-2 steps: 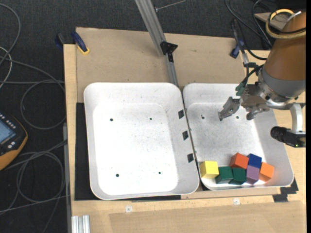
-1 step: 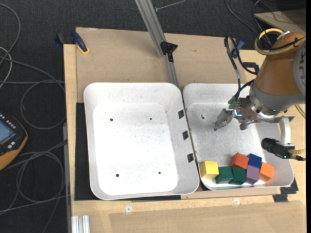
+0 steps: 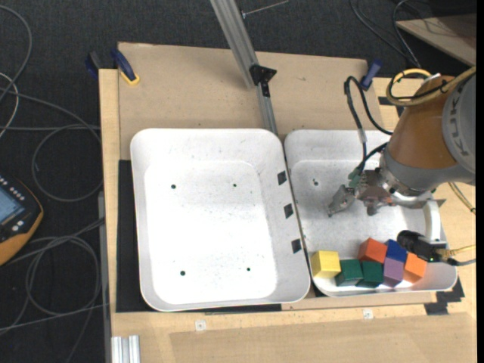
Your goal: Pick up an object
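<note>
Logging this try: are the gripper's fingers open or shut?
Open. The gripper hangs over the right bin, its fingers spread with nothing between them; the blocks lie clustered at the bin's near edge.

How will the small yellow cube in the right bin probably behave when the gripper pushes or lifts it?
The small yellow cube has flat faces, so it should slide, not roll. It looks stiff and probably light. A green block sits close beside it near the right white bin's front wall, so a push may jam it.

No legible text, labels or numbers
</note>
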Controlling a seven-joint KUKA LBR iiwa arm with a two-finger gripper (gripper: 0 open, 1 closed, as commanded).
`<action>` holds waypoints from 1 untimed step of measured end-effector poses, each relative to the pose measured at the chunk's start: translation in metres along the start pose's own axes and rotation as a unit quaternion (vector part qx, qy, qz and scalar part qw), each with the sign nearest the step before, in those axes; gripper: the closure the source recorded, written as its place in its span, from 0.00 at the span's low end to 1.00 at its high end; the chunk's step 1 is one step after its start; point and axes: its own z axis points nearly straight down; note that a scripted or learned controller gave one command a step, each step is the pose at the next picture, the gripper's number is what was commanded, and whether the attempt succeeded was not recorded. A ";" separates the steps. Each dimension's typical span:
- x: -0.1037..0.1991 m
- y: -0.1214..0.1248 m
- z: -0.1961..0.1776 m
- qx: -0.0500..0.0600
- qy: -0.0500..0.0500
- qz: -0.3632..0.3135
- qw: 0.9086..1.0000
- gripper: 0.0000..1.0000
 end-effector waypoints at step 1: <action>0.001 0.002 -0.014 -0.005 0.000 -0.001 1.000 1.00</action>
